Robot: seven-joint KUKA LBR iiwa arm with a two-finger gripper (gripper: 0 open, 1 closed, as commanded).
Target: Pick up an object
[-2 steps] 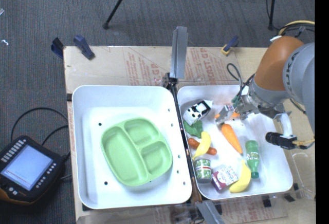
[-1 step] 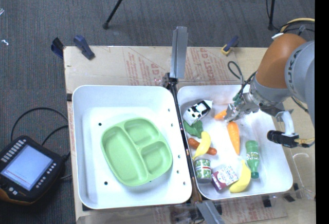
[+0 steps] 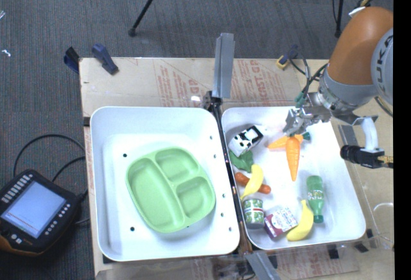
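My gripper hangs over the back of the right bin, just above the broad top end of an orange carrot. The carrot points toward the front of the bin, and its top touches or nearly touches the gripper's tip. A second, smaller orange piece lies just left of it. Other objects in this bin are a black-and-white cow toy, a green leafy piece, a yellow banana, a green bottle, a green can, a pink pouch and a second banana.
The left bin holds a light green divided plate. A grey upright post stands at the back between the bins. A black fitting sits off the right bin's right rim, and a teach pendant lies on the floor at left.
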